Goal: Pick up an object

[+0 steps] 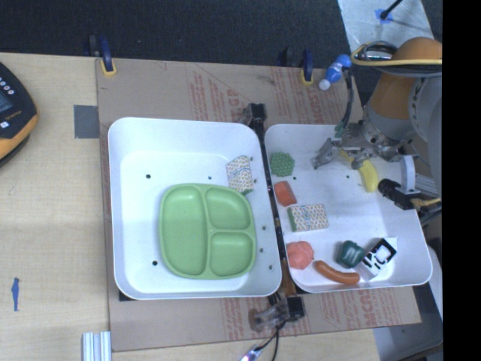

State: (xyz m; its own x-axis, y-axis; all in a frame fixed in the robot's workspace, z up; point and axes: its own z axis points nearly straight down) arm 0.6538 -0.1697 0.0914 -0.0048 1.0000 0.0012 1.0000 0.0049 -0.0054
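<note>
Nearest the camera, at the front of the right bin (421, 277), a sausage (336, 272) lies beside a pink-red lump (300, 253), a dark green block (349, 253) and a black-and-white cube (378, 256). Just behind them rest a patterned green-and-white box (308, 216) and an orange piece (284, 193), with a round green piece (282, 163) farther back near the bin's left wall. In the left bin (128, 201) a light green divided plate (207, 231) fills the middle, and a small patterned carton (240, 174) leans at the bin's right wall. Toward the back of the right bin, the grey arm (421, 119) reaches in from the right, its wrist bent low over the bin floor. Its claw (328, 156) hangs just above the white floor with the fingers splayed apart and nothing between them; a yellow piece (367, 176) lies just beside it, toward the front. Both bins sit on a brown cardboard sheet (188, 89) printed with faint red lettering too blurred to read, clamped at its back edge by blue clips (106, 55) to the pale wooden worktop (45, 224). A yellow-and-black device (13, 119) rests at the worktop's far left edge, and dark carpet (188, 10) lies beyond.
</note>
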